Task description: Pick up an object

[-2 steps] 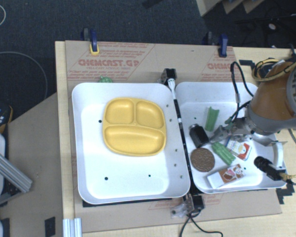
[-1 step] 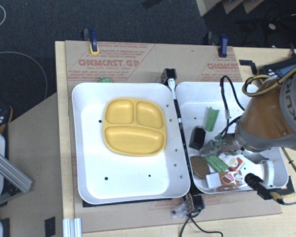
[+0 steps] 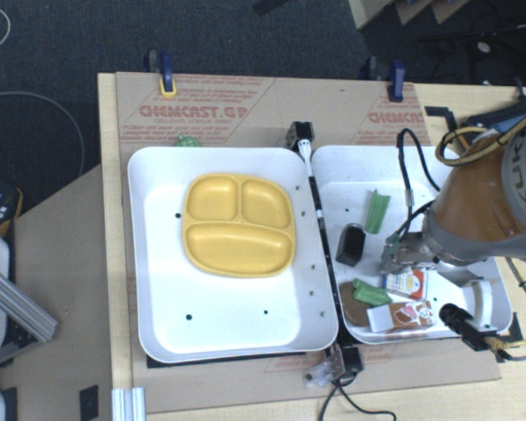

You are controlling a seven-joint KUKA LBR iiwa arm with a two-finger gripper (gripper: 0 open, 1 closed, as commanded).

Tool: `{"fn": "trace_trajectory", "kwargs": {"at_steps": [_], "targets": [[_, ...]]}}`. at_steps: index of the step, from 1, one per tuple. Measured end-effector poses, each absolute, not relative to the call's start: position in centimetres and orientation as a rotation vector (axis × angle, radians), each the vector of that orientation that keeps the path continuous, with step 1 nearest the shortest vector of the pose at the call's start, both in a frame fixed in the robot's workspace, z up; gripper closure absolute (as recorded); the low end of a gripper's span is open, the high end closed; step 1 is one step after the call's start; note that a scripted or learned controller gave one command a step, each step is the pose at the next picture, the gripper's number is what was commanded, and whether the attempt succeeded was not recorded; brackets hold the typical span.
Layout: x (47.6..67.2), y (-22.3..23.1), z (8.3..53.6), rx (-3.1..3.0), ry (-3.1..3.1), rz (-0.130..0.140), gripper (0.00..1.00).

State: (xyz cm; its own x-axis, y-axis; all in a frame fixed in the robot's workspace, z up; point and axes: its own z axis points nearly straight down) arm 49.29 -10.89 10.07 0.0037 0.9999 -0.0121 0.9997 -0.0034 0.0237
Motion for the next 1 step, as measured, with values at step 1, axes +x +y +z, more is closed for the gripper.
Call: {"fn": "trace_trajectory", "kwargs": {"at_steps": [1], "targets": [[49.70, -2.69, 18.96, 2.207, 2.229, 0.015, 1.00]]}}
